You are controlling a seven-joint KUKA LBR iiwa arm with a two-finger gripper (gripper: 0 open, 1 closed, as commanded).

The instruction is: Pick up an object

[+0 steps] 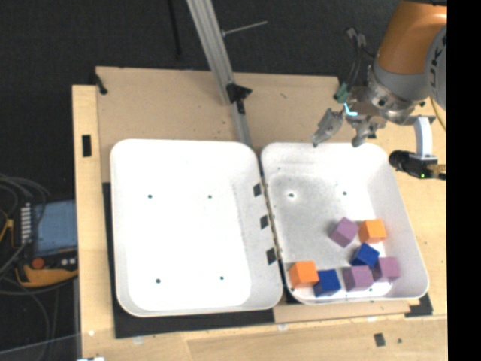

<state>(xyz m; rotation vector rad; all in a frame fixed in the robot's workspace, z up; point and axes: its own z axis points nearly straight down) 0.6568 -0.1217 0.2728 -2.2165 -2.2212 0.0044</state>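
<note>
Arm: the grey arm with its orange band (412,28) is reaching in from the upper right, its wrist tilting down and to the left toward the far rim of the right bin.
Gripper: the gripper (344,130) is hanging above the far edge of the right bin (316,179), well apart from the blocks lying at the near end.
Fingers: the two fingers (325,130) are standing spread, with a clear gap showing between the tips; nothing is sitting between them.
Right bin contents: seven small blocks are clustering in the near right part of the bin.
Purple blocks: one purple block (344,232) is lying nearest the bin's middle; a second purple block (358,277) is resting by the near wall; a third purple block (389,268) is sitting near the right wall.
Orange blocks: one orange block (372,230) is lying just beside the first purple block; another orange block (304,273) is sitting at the near left corner of the cluster.
Blue blocks: one blue block (366,256) is sitting between the upper pair and the near row; another blue block (328,283) is touching the orange block at the near wall.
Left bin: the left bin (188,224) is lying just beside the right bin, their inner rims touching.
Bench: both bins are resting on the tan bench (188,96).
</note>
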